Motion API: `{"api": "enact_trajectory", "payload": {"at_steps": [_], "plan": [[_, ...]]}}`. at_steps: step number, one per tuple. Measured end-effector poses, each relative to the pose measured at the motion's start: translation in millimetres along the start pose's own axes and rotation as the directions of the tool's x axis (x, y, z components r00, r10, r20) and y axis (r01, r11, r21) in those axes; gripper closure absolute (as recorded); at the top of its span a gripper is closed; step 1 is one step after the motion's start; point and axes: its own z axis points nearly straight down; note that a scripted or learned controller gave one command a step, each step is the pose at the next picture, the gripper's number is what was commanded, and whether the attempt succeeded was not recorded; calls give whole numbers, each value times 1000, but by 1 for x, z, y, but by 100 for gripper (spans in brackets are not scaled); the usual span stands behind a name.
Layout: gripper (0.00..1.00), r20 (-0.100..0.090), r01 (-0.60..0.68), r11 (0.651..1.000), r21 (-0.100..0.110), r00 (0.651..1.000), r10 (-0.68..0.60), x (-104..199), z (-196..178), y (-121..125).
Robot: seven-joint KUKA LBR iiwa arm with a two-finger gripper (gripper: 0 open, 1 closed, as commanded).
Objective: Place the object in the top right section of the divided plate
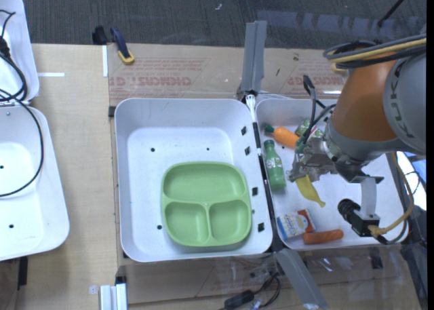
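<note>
Camera view: hand (303, 169) (seemingly) touching banana (311, 190).

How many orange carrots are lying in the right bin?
2. One carrot lies near the far left corner of the right bin, beside the green bottle. The other carrot lies near the front edge. The arm may hide more.

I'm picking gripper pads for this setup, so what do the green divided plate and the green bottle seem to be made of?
The divided plate looks like moulded plastic with a matte finish: one even pale green, soft rounded ridges, no sharp highlights. The green bottle looks like glossy plastic, possibly a toy: darker green, with a pale label; at this size I can't rule out glass.
</note>
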Motion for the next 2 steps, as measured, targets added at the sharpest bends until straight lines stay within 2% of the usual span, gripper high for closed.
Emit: {"api": "enact_trajectory", "payload": {"at_steps": [1, 2], "plan": [[100, 0, 26, 1000, -2, 1000, -26, 81, -47, -27], [100, 1, 181, 984, 1, 984, -181, 125, -6, -36]]}}
